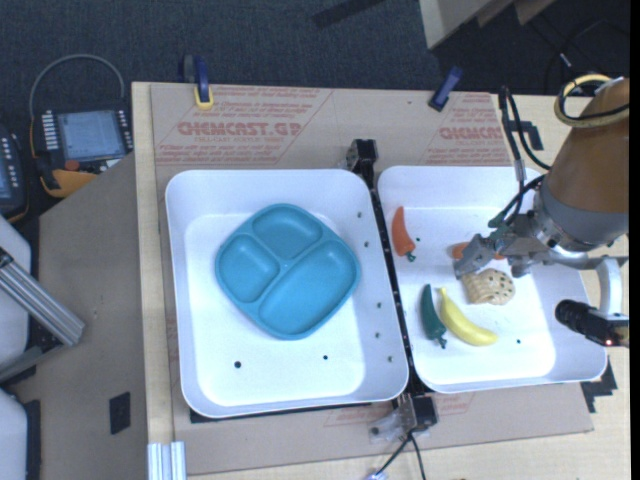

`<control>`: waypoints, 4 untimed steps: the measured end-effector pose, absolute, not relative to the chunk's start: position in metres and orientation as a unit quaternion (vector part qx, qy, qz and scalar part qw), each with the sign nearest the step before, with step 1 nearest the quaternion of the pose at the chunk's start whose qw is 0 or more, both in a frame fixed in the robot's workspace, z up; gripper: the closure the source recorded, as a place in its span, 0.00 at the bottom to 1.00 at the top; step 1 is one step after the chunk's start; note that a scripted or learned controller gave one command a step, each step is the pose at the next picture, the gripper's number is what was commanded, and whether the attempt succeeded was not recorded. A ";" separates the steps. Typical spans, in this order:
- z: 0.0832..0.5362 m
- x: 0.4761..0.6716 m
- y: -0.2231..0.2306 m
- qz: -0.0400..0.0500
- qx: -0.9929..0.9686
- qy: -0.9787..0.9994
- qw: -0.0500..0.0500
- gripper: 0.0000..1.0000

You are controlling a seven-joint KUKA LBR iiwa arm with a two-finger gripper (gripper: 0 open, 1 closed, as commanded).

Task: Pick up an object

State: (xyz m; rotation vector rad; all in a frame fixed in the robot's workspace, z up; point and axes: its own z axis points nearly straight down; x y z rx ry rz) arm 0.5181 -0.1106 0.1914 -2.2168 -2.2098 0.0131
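Two shallow white bins are set side by side on a bench covered with brown cardboard. The left bin [200, 368] is occupied by a blue divided plate [288, 269], which has three compartments and rounded corners and lies flat near the bin's middle.

In the right bin [520, 368] several small toy foods are seen. A tan, speckled, roundish piece resembling a cookie or bread roll [488, 287] lies near the bin's centre; its surface is mottled with darker flecks and its outline is slightly lumpy. Just below and to the left of it, a yellow banana [468, 326] is laid at a slant, and a dark green pepper [433, 315] lies touching or just beside the banana's left side. An orange-red chili or carrot [402, 233] is placed apart from these, close to the bin's left wall.

The grey arm is brought in from the right, with its orange band seen at the upper right. The gripper [480, 260] is positioned low over the right bin, directly above and to the upper left of the tan piece. A small patch of orange is seen beside the gripper's left end, but what it is cannot be made out. Whether the fingers are spread or pressed together cannot be told from this angle, and nothing is seen clearly pinched between them. The tan piece appears to rest on the bin floor, at the gripper's lower edge.
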 end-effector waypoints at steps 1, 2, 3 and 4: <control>0.198 0.521 -0.110 0.000 -0.707 -0.707 0.000 0.00; 0.156 0.525 -0.114 0.001 -0.707 -0.707 0.001 0.00; 0.092 0.525 -0.111 0.002 -0.707 -0.707 0.004 0.00; 0.084 0.525 -0.111 0.001 -0.707 -0.707 0.002 0.00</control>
